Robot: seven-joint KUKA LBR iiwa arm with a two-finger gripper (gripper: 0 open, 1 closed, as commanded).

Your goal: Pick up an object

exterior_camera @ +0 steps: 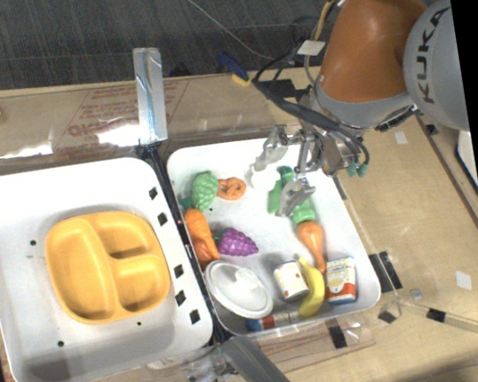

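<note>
- One gripper [280,154] was seen above the top part of the right bin [350,213], at the end of the grey arm [378,47] with its orange band.
- Its two metal fingers [266,154] were spread apart, and nothing was held between them.
- A green toy vegetable [286,194] was seen just under the gripper, tilted, near the bin's right wall.
- An orange carrot [312,242] was placed just below that green toy.
- A small orange toy [231,188] and a bumpy green toy [204,188] were laid side by side to the left of the gripper.
- A second carrot [200,235] was laid along the bin's left wall, with purple grapes [239,243] beside it.
- A white bowl [237,288], a small cup [289,280], a yellow banana [313,289] and a little carton [340,280] were packed close along the bottom.
- A yellow tray [106,262] with sections was set in the left bin [7,204], well apart from the gripper.
</note>
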